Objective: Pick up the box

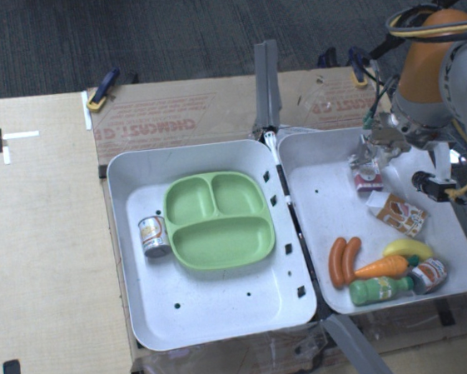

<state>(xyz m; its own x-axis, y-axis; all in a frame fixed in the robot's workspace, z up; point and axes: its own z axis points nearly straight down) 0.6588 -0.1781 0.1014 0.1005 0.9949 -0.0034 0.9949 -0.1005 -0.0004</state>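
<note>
The end effector (368, 158) hung over the far part of the right bin (330, 297). How wide it was open could not be told. The box (401, 215) lay flat just nearer and a little right of it, its long side slanting from far-left to near-right.

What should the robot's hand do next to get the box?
Probably slide toward the camera and lower: the hand hovers at the right bin's far end over a small red-and-white item, while the box lies tilted just nearer.
</note>
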